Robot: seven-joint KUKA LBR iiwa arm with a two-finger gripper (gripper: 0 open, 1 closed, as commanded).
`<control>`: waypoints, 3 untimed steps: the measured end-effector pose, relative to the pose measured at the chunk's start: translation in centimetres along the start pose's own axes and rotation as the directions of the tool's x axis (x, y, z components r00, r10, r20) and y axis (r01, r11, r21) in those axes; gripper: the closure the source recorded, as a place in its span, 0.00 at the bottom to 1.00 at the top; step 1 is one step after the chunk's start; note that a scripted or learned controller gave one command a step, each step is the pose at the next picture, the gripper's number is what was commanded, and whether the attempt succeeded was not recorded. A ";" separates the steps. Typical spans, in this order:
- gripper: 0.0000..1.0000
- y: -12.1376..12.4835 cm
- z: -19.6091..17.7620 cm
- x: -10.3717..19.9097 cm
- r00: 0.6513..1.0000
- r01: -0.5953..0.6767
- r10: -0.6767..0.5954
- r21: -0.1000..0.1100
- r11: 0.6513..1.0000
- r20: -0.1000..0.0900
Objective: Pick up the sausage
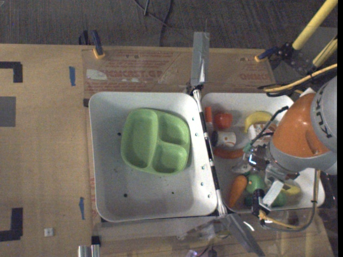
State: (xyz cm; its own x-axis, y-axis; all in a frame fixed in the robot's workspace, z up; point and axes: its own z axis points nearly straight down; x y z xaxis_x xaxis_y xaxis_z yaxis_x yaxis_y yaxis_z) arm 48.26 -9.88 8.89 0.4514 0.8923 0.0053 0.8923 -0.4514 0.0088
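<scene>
Hovering low in the right bin, end effector opening unreadable, should shift toward ten o'clock onto the sausage, lying just below the cup, and close across its narrow width.

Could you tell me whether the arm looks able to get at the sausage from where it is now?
Probably yes. The sausage lies uncovered in the right bin, with a white cup close above it. The gripper hangs just to its right, nothing between them.
</scene>
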 end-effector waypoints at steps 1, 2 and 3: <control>0.00 5.0 -9.5 7.9 0.997 0.074 -0.074 0.010 0.997 0.004; 0.00 7.8 -2.5 4.8 0.999 0.045 -0.045 -0.019 0.999 -0.008; 0.00 16.1 0.3 9.3 0.967 0.254 -0.254 0.007 0.967 0.002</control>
